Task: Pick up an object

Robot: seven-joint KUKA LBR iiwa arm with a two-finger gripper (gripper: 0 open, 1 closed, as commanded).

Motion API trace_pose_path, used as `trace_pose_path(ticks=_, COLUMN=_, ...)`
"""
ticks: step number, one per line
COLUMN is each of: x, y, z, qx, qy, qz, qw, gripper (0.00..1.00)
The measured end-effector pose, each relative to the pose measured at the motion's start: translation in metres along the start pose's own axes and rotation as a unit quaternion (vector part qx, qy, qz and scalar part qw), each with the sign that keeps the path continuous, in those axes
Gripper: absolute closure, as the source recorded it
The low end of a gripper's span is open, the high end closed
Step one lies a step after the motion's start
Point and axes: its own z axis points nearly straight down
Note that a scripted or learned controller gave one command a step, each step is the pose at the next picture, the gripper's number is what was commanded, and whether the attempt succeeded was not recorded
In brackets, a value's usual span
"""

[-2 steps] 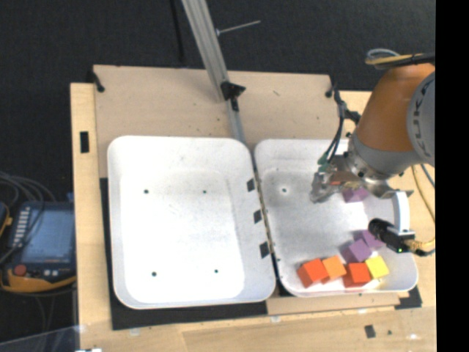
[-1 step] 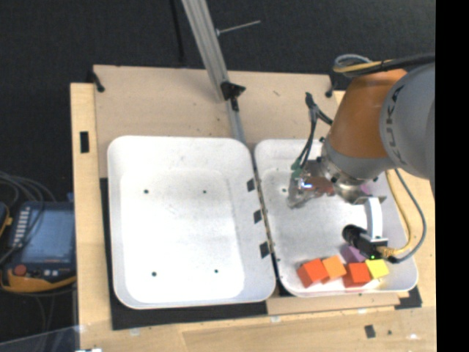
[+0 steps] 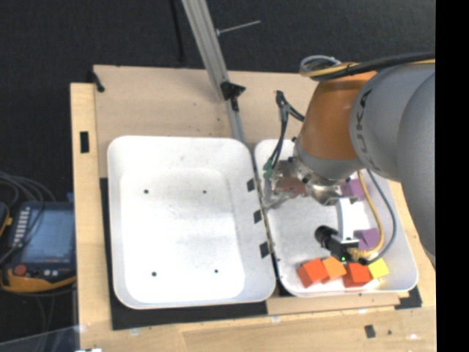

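Overall, a pale wooden bench (image 3: 88, 196), seen from above at a slant, carries two shallow white bins side by side. A thick grey arm (image 3: 403, 123) with an orange band reaches in from the right and covers much of the right bin. The left bin (image 3: 183, 218) lies fully in sight, and its floor shows a few dark dots and faint speckling. The right bin (image 3: 293, 233) shows its left part and its front edge.

The hand (image 3: 292, 184) hangs over the right bin, close to its left wall and roughly midway between its back and front edges. Viewed from above beneath the wrist, it cannot be told whether it is apart or together, or whether anything is in it.

The likeliest things to pick lie in a row along the right bin's front edge. There are three orange blocks (image 3: 315, 272), close together, with a yellow block (image 3: 379, 269) at the right end near the front right corner. From the hand, this row lies toward the front edge and off to the right, its long axis running along that edge. The leftmost orange block looks nearest. Two purple pieces (image 3: 366, 237) sit further back near the right wall, one of them partly under the arm.

The back of the right bin is hidden by the arm. The exact shapes of the blocks, and whether they touch, are hard to make out.
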Motion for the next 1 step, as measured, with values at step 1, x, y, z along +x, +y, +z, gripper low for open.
trace_pose_path(ticks=1, x=0.0582, y=-0.0104, z=-0.0053, qx=0.001, qy=0.000, qz=-0.001, qw=1.0000, gripper=1.00)
